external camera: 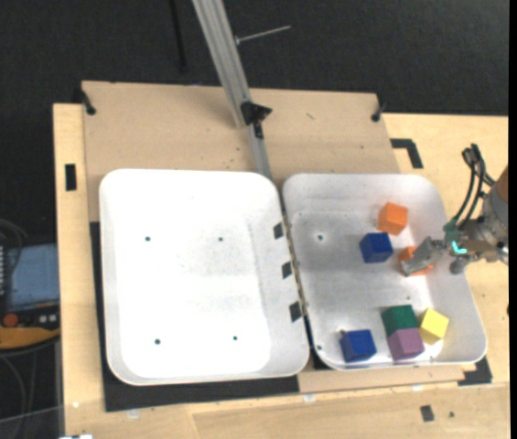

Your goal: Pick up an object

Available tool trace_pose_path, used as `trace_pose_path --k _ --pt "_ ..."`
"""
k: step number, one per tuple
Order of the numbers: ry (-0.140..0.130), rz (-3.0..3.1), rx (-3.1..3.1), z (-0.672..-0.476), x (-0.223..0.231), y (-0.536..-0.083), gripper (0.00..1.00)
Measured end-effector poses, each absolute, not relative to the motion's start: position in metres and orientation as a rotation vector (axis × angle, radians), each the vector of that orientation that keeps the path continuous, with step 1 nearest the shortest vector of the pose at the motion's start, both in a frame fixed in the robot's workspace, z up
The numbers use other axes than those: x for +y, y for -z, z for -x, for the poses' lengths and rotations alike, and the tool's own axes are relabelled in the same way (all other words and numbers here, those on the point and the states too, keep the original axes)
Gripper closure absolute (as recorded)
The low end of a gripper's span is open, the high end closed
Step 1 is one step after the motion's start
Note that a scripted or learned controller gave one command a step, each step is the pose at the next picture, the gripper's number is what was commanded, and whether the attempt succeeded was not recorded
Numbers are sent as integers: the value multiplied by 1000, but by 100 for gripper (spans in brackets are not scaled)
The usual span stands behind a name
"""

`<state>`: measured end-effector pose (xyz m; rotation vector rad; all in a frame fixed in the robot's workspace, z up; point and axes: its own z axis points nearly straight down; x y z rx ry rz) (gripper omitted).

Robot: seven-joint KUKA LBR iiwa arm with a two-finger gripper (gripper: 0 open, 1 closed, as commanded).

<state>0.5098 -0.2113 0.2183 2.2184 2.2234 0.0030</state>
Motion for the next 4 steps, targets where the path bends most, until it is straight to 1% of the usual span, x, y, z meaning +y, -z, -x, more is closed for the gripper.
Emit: trace_pose_path --k 1,3,4 --pt "5 -2225 2219 -509 -208 -175 0" --pt "1 -2222 2214 -510 -207 -98 0" --pt "-7 -2227 2205 -512 -207 -110 100"
